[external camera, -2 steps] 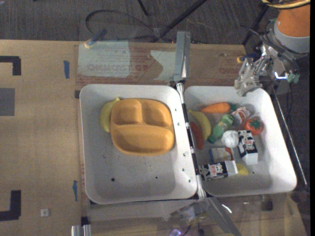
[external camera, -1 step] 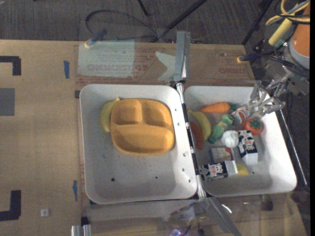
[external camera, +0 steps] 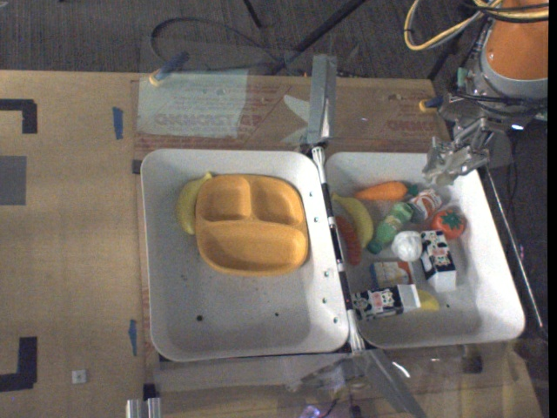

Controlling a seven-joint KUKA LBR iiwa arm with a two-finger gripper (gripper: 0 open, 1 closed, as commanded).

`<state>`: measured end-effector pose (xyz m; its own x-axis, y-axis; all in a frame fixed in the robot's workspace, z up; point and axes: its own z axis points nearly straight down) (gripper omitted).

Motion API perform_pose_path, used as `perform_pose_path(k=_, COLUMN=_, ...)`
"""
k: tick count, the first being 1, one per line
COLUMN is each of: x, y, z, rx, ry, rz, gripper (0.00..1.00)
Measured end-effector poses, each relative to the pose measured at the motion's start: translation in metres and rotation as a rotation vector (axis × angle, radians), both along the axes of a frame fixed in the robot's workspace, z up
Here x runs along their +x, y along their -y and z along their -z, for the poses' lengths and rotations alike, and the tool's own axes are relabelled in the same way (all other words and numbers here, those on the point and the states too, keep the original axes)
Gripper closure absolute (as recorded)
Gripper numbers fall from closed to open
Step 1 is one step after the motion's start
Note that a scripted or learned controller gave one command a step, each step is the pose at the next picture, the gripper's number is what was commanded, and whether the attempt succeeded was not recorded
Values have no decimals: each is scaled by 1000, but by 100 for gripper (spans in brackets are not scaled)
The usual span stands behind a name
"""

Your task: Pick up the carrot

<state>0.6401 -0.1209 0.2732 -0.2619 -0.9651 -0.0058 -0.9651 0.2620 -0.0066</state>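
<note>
From where I stand the carrot (external camera: 381,192) lies in the right-hand bin (external camera: 498,296), up near its back wall, pointing roughly sideways with its green top toward the right. The gripper (external camera: 448,162) hangs just above the bin's back right corner, a little to the right of the carrot and apart from it; nothing sits between its metal parts that I can see (whether it is spread or closed I cannot tell, the tips are a pale tangle against the white rim). Above it the arm's orange band (external camera: 520,37) glows at the top right corner, with yellow cables (external camera: 439,24) looping off it.

The carrot has plenty of company. A banana (external camera: 356,216) curves just below its left end, and a dark red sausage-like piece (external camera: 349,238) lies along the bin's left wall beside that. A green bottle (external camera: 392,225) slants below the carrot, a small red-and-white can (external camera: 425,204) rests near the carrot's leafy end, and a tomato (external camera: 448,223) sits further right. Lower down are a white round item (external camera: 406,246), a milk carton (external camera: 438,259) with black patches, a second cow-patterned carton (external camera: 386,301) lying flat, and a small orange-and-blue box (external camera: 391,273) between them.

The left bin (external camera: 165,303) holds an orange divided plate (external camera: 251,223), upside up with three compartments, and a second banana (external camera: 187,205) tucked against its left edge. Both bins rest on a brown bench (external camera: 70,259) marked with blue tape (external camera: 117,122).
</note>
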Motion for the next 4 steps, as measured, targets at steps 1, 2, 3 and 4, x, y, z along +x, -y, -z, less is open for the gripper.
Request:
perform_pose_path(k=1, x=16, y=29, z=-20, rx=-2, ry=1, rz=-234, gripper=100)
perform_pose_path(k=2, x=21, y=67, z=-7, rx=-4, ry=1, rz=-772, gripper=100)
perform_pose_path(k=3, x=28, y=67, z=-25, rx=-9, ry=3, rz=-1430, gripper=100)
perform_pose_path(k=4, x=28, y=62, z=-142, rx=-10, ry=5, rz=-1439, gripper=100)
